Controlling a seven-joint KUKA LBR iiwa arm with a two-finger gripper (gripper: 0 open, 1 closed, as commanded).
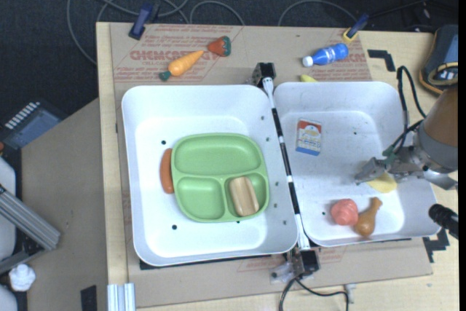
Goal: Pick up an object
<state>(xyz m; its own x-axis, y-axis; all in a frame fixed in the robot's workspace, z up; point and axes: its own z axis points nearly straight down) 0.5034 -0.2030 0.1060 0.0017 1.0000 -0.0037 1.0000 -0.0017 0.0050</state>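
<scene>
Camera view from above has my grey two-finger gripper [370,172] low in the right-hand white bin [342,95], reaching in from the right with its tip pointing left. I cannot tell how the tool is set; the tip is too small and blurred to read. A pale yellow, flattish object [386,185] lies right under and just behind my tip, touching or nearly so, and it looks like the thing I am going for. I see nothing lifted clear of the bin floor.

Just below my tip, near but apart, sit a round pink ball-like toy [345,211] and an orange-brown toy drumstick [368,218], side by side and close to touching. Up and to the left of my tool, well apart, a small white card with a red and blue print [309,137] lies flat.

Far to my left, in the other white bin [145,178], a green three-compartment plastic plate [218,176] carries a tan bread-like toy [244,196] in its lower right compartment, with an orange-red sausage-shaped toy [167,170] lying beside the plate's far edge.

I judge this to be the reach-and-grasp step, not the lift. Next I need a firm close on the yellow piece, then a straight rise; being flat, it may slip out.
</scene>
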